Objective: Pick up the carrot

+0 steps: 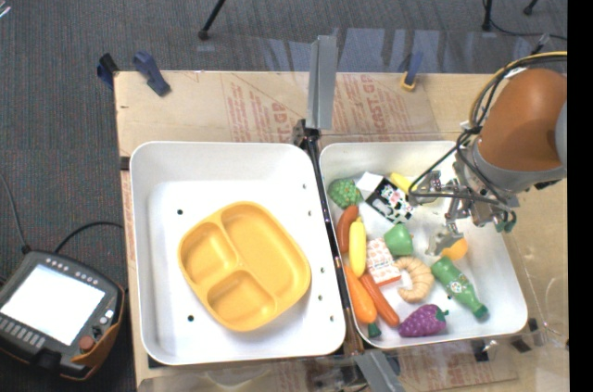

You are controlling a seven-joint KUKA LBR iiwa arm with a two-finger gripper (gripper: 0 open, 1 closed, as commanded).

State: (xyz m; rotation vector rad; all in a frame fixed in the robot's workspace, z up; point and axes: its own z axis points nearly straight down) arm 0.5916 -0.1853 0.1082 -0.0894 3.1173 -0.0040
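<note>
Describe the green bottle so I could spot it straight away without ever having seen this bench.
Look in the right white bin, the one crowded with toy food. Near its lower right corner lies a green bottle, on its side, slanting down toward that corner. A shrimp sits to its left and purple grapes lie below that; the bottle alone is dark green with a narrow neck.

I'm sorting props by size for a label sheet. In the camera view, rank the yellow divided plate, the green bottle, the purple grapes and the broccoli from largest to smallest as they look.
1. yellow divided plate, by far
2. green bottle
3. purple grapes and broccoli: these look about alike, too close to rank.
</note>
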